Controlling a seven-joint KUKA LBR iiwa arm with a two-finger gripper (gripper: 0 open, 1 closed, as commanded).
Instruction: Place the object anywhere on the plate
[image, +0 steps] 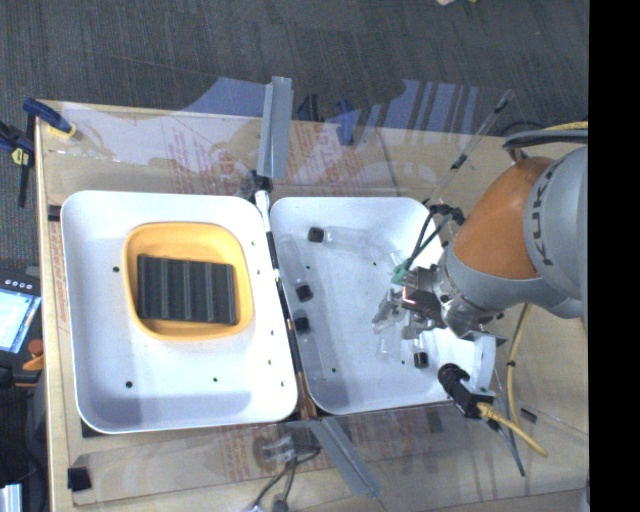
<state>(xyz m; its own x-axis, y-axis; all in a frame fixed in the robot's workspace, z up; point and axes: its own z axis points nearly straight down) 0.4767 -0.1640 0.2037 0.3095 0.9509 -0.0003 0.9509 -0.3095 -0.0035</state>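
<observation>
— Here, where is the arm (520, 240)?
— Reaching in low over the right bin (345, 385), its pincer (405, 315) angled down; how far it gapes cannot be told.
— And the plate (187, 243)?
— Yellow, square-rimmed, with a dark ribbed centre, it lies well apart, in the other bin (90, 360).

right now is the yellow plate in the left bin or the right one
In the left bin. The yellow plate lies flat near its middle, a dark ribbed slab resting on it.
</observation>
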